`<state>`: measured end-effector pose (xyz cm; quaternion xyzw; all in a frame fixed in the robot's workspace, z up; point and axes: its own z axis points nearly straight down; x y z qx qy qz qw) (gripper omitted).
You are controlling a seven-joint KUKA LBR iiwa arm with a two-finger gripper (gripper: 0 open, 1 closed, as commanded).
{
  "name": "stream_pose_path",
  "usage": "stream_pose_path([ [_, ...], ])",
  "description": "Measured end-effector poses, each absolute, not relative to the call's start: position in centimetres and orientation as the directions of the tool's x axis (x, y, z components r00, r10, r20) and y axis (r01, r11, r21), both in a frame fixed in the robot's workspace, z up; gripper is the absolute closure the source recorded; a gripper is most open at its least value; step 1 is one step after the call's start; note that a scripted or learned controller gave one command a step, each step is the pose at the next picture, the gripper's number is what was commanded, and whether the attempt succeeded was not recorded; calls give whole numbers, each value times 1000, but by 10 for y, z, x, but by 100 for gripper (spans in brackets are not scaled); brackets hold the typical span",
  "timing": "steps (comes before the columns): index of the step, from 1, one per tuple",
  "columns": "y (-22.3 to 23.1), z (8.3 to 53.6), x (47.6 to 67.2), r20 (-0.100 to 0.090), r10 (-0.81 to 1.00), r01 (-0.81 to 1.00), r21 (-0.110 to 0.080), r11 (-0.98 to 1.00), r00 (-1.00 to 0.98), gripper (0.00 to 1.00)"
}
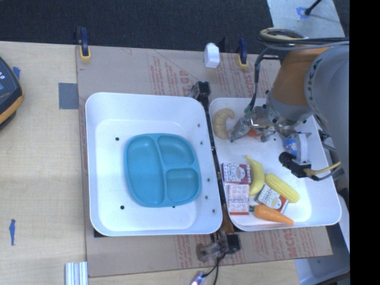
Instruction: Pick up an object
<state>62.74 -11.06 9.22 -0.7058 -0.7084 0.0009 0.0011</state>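
The end effector (252,129) hangs low in the right bin (329,215); whether it grips anything I cannot tell. A croissant (222,122) lies just beside it and could be nudged away, not grasped.

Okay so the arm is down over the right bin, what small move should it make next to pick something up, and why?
Probably nudge the tool a little left and down onto the croissant. The tool hangs at the far end of the right bin, the croissant lies just beside it, apart from the banana and corn clustered nearer the camera.
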Motion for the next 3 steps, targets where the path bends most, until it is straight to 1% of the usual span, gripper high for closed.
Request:
stream_pose_path([
  [1,-110,92,656,0,1000,1000,-2,4,-4,0],
  [2,-97,92,656,0,1000,1000,-5,5,-5,0],
  [3,-97,102,656,0,1000,1000,-6,8,-8,100],
])
